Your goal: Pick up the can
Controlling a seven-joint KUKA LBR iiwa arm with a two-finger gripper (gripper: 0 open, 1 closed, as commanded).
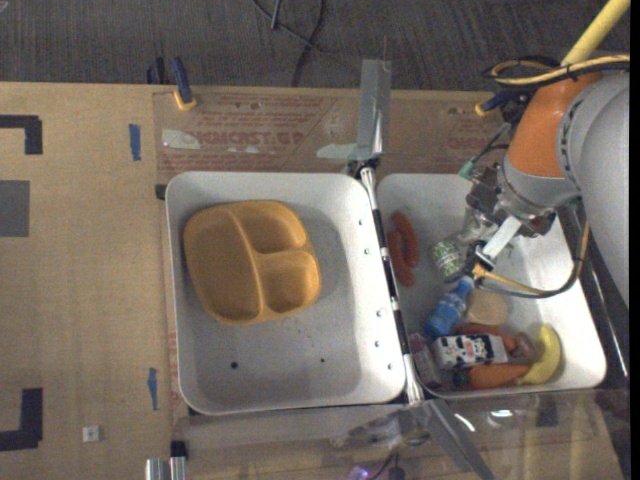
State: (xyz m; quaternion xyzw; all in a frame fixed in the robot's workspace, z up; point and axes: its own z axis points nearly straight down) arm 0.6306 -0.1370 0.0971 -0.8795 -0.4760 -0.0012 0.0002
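The can, small, silvery and greenish, is in the right bin, just right of the sausages. My gripper reaches down from the orange-banded wrist at the bin's upper right. Its tip is right beside the can's upper right side, and whether it touches the can is unclear. A white part of the gripper and a yellow cable lie just right of the can.
Two red sausages lie along the right bin's left wall. Below the can are a blue bottle, a tan round item, a small printed carton, a carrot and a banana. The left bin holds an orange divided plate.
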